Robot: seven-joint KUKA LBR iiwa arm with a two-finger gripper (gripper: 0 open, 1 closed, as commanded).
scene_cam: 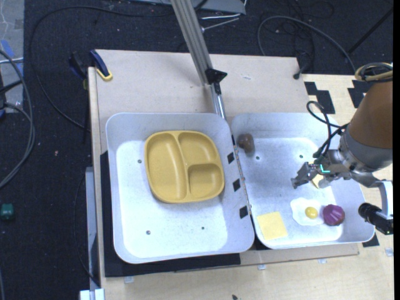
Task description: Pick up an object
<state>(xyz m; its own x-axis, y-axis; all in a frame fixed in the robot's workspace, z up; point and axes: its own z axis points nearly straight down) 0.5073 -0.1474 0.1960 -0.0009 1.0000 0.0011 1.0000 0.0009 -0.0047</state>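
The right bin holds a brown lump at its far left corner, a yellow cheese slice near the front edge, a fried egg and a purple onion-like piece at the front right. My gripper hangs over the right bin's middle right, just above and behind the fried egg. Its dark fingers point left and down, with nothing visible between them. The arm's grey body and orange band enter from the right.
The left bin carries a yellow divided plate. A metal pole slants up from between the bins. Cables lie on the dark floor around the bench. A blue and yellow clamp sits at the bench's far left corner.
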